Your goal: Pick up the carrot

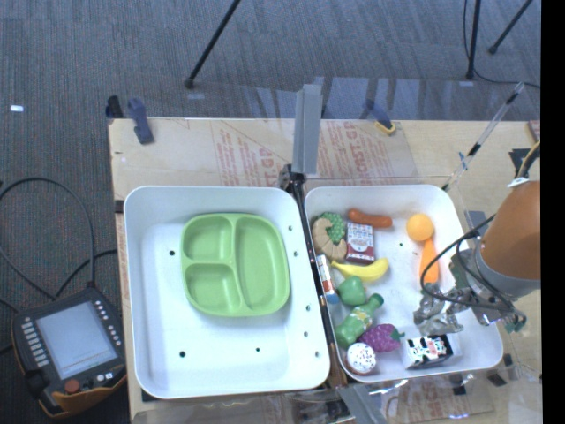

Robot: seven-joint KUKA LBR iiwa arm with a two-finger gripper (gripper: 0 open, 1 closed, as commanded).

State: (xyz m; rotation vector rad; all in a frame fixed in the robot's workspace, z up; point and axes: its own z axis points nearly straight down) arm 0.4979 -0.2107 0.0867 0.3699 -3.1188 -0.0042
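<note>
From the overhead camera, the carrot [428,260] lay in the right bin [441,200], just below an orange ball [420,228] near the right wall. The gripper [439,312] hovered right beside the carrot's lower end, above a small milk carton [431,349]. Whether its fingers were apart or together, I couldn't tell — too much clutter there. The green tray [236,264] sat in the left bin [141,325].
</note>
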